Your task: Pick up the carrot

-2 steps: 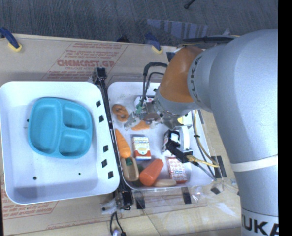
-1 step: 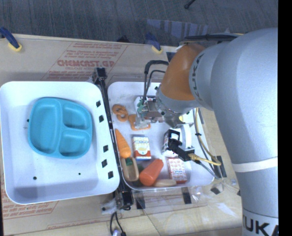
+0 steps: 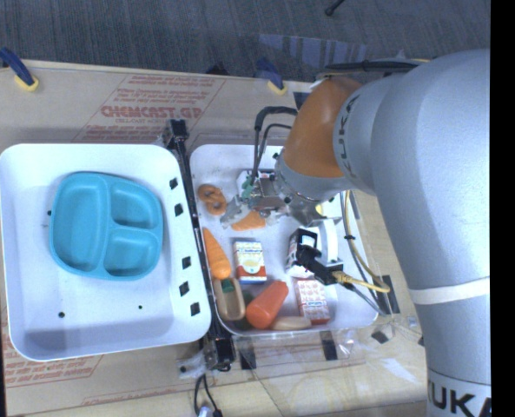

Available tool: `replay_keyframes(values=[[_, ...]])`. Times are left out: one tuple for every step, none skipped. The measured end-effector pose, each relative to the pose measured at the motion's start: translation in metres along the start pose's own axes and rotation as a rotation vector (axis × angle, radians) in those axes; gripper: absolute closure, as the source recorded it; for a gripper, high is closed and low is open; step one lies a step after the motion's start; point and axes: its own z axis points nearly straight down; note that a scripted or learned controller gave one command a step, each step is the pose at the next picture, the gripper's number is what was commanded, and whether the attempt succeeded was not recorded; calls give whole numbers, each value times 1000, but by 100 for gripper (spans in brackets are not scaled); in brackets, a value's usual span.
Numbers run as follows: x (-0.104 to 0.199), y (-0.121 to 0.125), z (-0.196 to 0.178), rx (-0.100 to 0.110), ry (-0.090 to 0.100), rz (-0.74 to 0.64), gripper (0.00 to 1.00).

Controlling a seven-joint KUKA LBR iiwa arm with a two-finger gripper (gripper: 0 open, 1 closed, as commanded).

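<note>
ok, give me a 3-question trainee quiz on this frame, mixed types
1. True or false: the carrot lies in the left bin.
2. Which bin holds the blue divided plate? A) left B) right
3. Fill in: the pincer hovers over the ___ bin, near the pretzel.

Key: 1 false, it lies along the right bin's left wall. 2 A. 3 right.

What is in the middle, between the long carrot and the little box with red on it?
In the camera view, a small upright carton stands between the carrot and the red-and-white box, on the right bin's floor.
</note>
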Motion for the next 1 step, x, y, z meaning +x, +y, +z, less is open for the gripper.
replay_keyframes(values=[[3,2,26,-2,5,121,0]])
